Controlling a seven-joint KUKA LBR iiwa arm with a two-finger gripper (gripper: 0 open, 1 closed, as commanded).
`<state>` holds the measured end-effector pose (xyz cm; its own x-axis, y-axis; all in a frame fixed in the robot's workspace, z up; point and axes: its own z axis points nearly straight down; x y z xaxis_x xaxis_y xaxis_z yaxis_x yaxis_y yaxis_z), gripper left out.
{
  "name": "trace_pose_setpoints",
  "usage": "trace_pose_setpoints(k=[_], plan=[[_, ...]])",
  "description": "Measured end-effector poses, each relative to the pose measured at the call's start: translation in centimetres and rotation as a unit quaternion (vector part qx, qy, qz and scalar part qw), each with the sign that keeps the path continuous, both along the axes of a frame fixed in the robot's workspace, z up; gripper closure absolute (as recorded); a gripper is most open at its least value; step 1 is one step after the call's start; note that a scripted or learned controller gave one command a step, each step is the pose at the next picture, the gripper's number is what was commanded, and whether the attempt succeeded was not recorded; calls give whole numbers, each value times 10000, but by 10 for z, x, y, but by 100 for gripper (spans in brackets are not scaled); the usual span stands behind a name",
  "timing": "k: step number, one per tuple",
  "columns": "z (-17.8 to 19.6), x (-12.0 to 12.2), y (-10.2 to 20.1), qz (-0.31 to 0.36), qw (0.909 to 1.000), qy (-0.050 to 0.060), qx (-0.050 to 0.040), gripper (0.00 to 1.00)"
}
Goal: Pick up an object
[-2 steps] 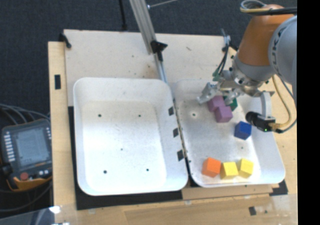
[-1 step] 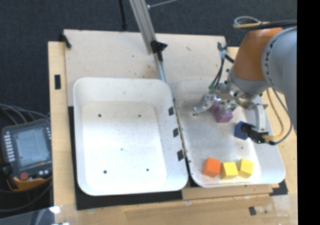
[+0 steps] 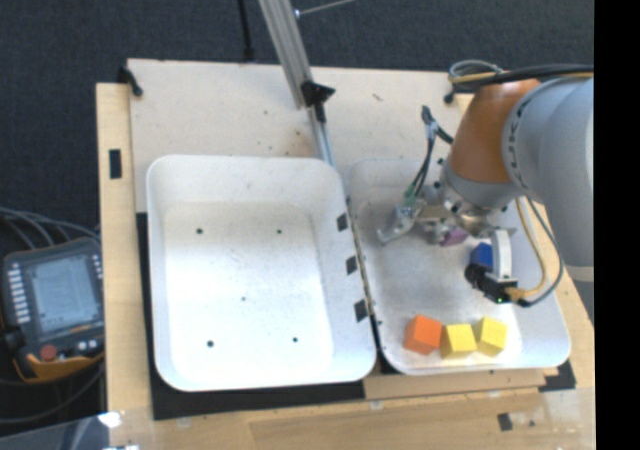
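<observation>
Two white bins on the table [image 3: 200, 118]: left bin [image 3: 170, 198], right bin [image 3: 545, 348]. Three blocks sit in a row at the near edge of the right bin: orange block [image 3: 423, 334] on the left, then yellow block [image 3: 460, 340] touching or just beside it, then a second yellow block [image 3: 492, 335] at the right end. Arm [image 3: 540, 138] comes in from the right, grey with orange band, wrist over the far half of the right bin. Hand [image 3: 400, 226] hangs low over the bin floor, well apart from the block row, toward the divider between the bins. Hand state: cannot tell, too small and cluttered by cables. Nothing visibly gripped. Small purple-pink bit [image 3: 456, 236] shows right under the wrist, unclear what it is. Blue part [image 3: 483, 256] on the wrist side. Metal pole [image 3: 285, 28] slants across the far table. Pendant [image 3: 55, 298] lies off the table at left.
</observation>
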<state>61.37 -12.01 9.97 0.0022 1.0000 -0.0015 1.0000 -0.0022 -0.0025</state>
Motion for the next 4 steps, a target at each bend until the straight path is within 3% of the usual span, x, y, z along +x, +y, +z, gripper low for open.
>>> trace_pose_setpoints(k=[1,3,4], plan=[[14,1,-1,-38,10000,-33,5,100],[124,3,-9,-11,10000,-47,-1,100],[147,4,-10,16,10000,-35,4,100]])
